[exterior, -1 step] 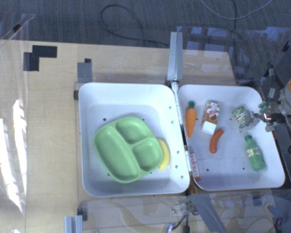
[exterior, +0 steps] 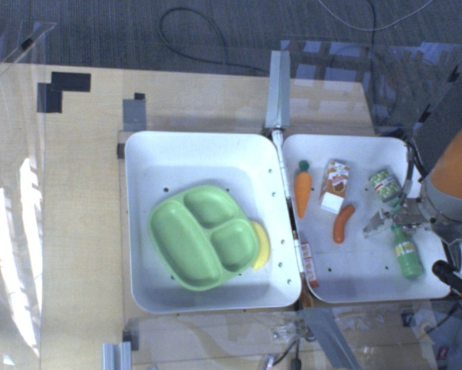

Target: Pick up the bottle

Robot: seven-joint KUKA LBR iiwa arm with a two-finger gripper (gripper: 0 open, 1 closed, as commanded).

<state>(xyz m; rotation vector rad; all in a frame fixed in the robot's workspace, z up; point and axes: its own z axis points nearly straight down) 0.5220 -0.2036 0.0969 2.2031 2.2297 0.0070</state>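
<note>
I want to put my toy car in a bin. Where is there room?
Left bin: bare floor along its far edge and left side, around the green tray. Right bin: a bare strip at the near edge, between the sausage and the bottle. Crowded: the right bin's middle and right side, with the carrot, carton, can and hand.

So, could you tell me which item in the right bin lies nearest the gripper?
The green bottle, lying just below the gripper; the sausage and carrot lie farther left.
</note>
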